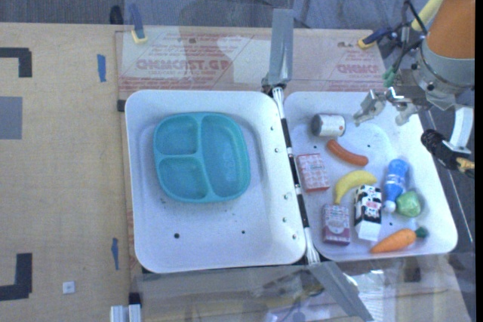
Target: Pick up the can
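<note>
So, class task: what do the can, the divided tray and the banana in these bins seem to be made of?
The can, lying on its side, looks like metal: silvery grey body with a dull sheen and a darker end. The divided tray looks like moulded plastic: uniform teal, smooth, soft glossy highlights, rounded compartment ridges. The banana is probably a plastic toy: even, saturated yellow with a smooth surface, though real fruit cannot be ruled out.

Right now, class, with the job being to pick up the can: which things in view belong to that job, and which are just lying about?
Belongs to the job:
can
gripper

Just lying about:
sausage
banana
blue bottle
green ball
carrot
cow-print carton
two small red boxes
teal divided plate
</note>
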`<state>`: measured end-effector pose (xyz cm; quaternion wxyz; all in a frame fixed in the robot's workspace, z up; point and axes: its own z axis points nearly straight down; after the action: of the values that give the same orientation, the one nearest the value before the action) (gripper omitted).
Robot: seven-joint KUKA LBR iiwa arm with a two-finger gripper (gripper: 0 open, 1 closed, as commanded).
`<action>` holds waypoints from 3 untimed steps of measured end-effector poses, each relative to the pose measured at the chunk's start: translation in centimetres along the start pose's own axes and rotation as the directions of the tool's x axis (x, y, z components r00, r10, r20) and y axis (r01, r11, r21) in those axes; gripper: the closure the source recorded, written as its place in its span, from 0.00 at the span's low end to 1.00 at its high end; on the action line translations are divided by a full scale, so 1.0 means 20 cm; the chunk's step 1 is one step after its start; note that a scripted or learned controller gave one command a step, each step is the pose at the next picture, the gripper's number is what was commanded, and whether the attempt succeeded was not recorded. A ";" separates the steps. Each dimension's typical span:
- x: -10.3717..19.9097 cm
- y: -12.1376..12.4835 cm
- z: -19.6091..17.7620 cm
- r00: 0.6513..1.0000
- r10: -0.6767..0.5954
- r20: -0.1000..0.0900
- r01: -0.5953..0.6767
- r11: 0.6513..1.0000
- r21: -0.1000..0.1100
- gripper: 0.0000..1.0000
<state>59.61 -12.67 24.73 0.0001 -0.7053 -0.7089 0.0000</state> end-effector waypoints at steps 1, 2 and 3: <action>0.26 0.29 0.31 0.988 0.152 0.000 -0.152 0.988 -0.002 0.00; 0.17 0.36 0.75 0.999 0.045 0.001 -0.045 0.999 -0.002 0.00; 0.02 0.28 0.70 0.990 -0.141 0.000 0.141 0.990 -0.001 0.00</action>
<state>65.21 -12.30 10.78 -0.0003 -0.6535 -0.7570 -0.0004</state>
